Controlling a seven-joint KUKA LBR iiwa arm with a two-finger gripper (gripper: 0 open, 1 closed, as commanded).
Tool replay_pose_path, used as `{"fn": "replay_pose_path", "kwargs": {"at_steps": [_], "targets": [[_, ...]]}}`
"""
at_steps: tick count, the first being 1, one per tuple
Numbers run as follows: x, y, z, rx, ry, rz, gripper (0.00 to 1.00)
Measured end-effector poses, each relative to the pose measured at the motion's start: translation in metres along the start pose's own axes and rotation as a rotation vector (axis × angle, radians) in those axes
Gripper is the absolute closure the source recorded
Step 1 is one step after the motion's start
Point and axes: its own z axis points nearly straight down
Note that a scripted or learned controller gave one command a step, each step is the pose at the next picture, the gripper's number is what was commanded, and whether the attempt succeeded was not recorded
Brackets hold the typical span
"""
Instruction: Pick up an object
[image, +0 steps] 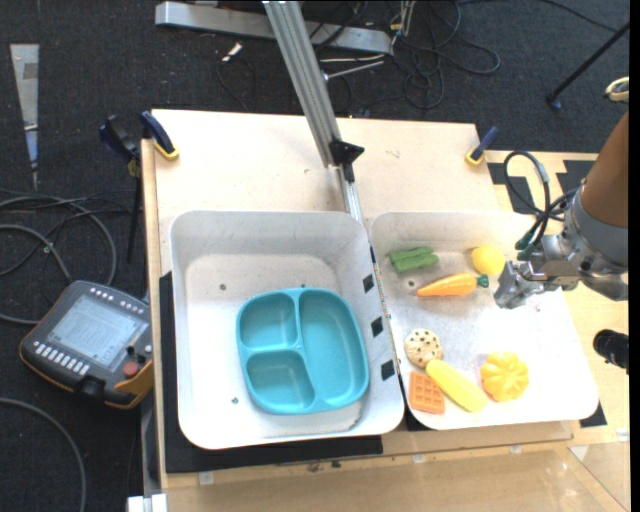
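Orange carrot (447, 287) lies just left of the gripper (508, 293), whose grip I cannot tell.

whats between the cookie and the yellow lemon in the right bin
The carrot lies between the cookie and the lemon, seen in the camera view.

No writing, label, brand, number or sign can be read anywhere. The handheld control pendant (88, 343) lying on the floor at the left has a lit screen, but whatever it displays is too small and blurred to make out. The small dark marks along the wall between the two white bins (372, 290) are too tiny to tell whether they carry any lettering.
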Motion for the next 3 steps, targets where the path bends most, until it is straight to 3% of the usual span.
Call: {"fn": "replay_pose_path", "kwargs": {"at_steps": [3], "targets": [[0.163,0.022,0.021,0.007,0.002,-0.004,1.00]]}}
